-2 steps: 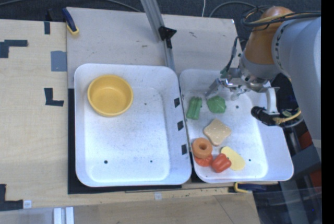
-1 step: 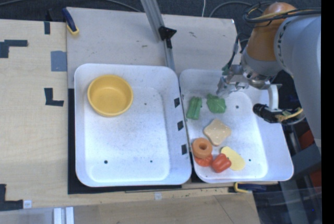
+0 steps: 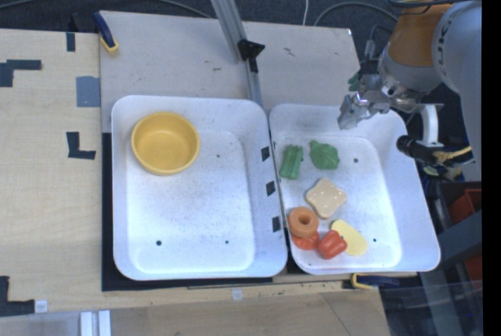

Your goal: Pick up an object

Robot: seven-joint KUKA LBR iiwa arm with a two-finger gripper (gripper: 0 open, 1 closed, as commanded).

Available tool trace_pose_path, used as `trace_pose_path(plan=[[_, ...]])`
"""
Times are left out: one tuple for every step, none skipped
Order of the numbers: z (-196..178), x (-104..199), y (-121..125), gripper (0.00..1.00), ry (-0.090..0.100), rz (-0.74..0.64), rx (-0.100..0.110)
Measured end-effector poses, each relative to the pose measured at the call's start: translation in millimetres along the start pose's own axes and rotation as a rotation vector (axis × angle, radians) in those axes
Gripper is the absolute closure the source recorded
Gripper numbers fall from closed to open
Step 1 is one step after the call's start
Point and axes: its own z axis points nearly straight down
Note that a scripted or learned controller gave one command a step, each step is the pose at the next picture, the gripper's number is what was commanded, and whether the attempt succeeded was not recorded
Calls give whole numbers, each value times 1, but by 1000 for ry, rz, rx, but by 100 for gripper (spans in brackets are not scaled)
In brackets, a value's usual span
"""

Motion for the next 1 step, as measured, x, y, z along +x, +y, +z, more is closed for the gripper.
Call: trace_pose_path(plan=[[-53, 0, 2, 100, 0, -1, -1]])
